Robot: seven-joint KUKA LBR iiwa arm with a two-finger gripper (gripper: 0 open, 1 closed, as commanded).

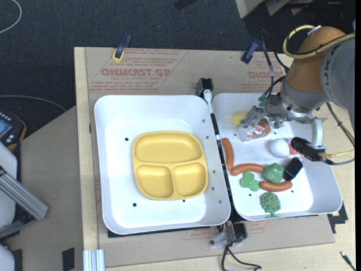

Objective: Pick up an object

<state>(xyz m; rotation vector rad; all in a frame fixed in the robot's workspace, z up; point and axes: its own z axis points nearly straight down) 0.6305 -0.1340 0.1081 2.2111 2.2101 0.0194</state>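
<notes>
Two white bins on the bench (84,151): left bin (110,168) has a yellow divided plate (169,164) in its middle, right bin (321,193) has all the small stuff. Arm (318,66) comes in from the right, grey with an orange band, wrist bent down into the far part of the right bin. End effector (260,116) sits low over a crumpled silvery packet with red print (255,130), right at the packet's top edge; can't tell how far apart its fingers are or whether the packet is actually between them, too cluttered there. Yellow piece (239,118) just left of the end effector, touching or nearly touching the packet. White egg-shaped object (278,147) below and slightly right of it, close by. Small reddish bit (294,149) next to the egg, partly behind a black part of the arm. Long orange-red sausage (227,153) below-left, lying along the bin's left wall. Second sausage (247,168) further below, lying crosswise. Green round vegetable (273,173) and black block (293,167) below, side by side. Green piece (249,180) beside a third sausage (276,186). Green bumpy cluster (270,202) farthest below, near the bin's near wall. Blue-yellow clamp (120,48) and a blue clamp (250,51) on the bench's far edge, well apart from the end effector
</notes>
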